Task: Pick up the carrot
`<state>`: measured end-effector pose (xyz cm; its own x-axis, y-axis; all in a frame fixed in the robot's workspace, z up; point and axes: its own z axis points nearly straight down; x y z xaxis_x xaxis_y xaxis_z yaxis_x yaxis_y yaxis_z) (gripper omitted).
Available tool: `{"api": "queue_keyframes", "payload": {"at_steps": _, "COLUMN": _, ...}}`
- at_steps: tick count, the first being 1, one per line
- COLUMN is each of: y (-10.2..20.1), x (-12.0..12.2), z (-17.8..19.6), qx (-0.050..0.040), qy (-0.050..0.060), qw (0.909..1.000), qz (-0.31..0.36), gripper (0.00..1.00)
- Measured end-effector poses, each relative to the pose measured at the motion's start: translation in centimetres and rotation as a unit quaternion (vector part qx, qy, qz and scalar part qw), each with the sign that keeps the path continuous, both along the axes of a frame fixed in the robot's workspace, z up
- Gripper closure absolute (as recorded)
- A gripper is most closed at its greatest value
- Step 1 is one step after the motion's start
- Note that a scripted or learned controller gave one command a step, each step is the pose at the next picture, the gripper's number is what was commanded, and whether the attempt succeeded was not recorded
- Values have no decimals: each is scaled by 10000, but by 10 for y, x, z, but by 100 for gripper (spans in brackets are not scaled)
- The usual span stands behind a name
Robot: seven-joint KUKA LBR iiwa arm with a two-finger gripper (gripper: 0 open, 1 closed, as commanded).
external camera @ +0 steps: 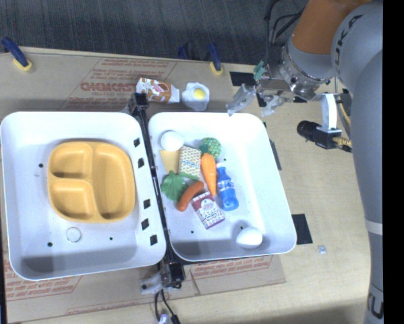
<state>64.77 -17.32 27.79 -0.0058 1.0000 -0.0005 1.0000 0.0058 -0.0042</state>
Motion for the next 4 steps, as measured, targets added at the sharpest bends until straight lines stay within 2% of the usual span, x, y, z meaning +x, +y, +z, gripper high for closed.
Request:
{"api": "queue_keyframes", "payload": {"at_steps": 1, "y": -20, "x": -9, "z": -132, "qx": 6, "qy": 8, "qw": 9938, "qz": -1108, "gripper": 0}}
{"api": "queue_keyframes", "payload": {"at_steps": 2, "y": 25, "x": -26, "z": -182, "qx": -12, "qy": -43, "qw": 9947, "qz": -1024, "gripper": 0}}
{"api": "queue_keyframes", "payload": {"at_steps": 3, "y": 26, "x": -26, "z": -172, "qx": -3, "qy": -32, "qw": 9950, "qz": -1000, "gripper": 100}}
{"api": "queue_keyframes", "payload": {"at_steps": 4, "y": 39, "x": -93, "z": -45, "qx": -7, "qy": 0, "qw": 9725, "qz": -2328, "gripper": 100}}
